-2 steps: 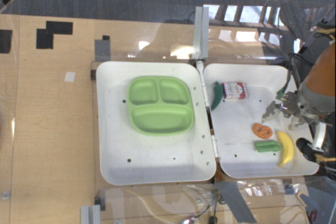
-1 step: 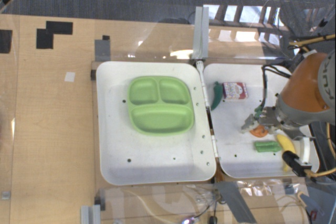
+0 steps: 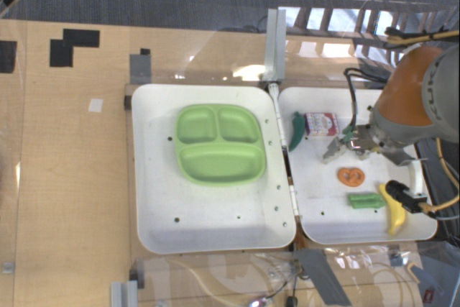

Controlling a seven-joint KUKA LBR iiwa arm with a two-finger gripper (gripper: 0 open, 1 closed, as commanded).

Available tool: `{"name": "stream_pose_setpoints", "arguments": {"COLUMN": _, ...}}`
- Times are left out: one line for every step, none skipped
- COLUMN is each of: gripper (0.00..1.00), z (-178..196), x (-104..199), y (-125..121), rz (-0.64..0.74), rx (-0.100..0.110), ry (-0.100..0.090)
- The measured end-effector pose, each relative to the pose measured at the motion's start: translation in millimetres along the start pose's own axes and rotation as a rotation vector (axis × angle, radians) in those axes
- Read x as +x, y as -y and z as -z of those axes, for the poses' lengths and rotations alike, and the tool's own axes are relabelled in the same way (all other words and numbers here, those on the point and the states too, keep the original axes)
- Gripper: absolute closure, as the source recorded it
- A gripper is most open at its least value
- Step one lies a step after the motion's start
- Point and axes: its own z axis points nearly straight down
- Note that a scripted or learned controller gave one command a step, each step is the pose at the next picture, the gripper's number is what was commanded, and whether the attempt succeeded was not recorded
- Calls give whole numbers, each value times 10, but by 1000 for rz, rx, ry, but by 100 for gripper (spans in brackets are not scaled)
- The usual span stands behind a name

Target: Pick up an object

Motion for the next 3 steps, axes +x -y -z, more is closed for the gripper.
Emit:
{"name": "stream_pose_setpoints", "arguments": {"gripper": 0, "z": 14, "x": -297, "y": 483, "rz": 88, "rx": -2, "ry": 2}}
{"name": "stream_pose_setpoints", "arguments": {"gripper": 100, "z": 100, "x": -280, "y": 457, "rz": 87, "rx": -4, "ry": -1}}
{"name": "stream_pose_setpoints", "arguments": {"gripper": 100, "z": 1000, "x": 363, "y": -268, "rz": 81, "rx": 15, "ry": -5}}
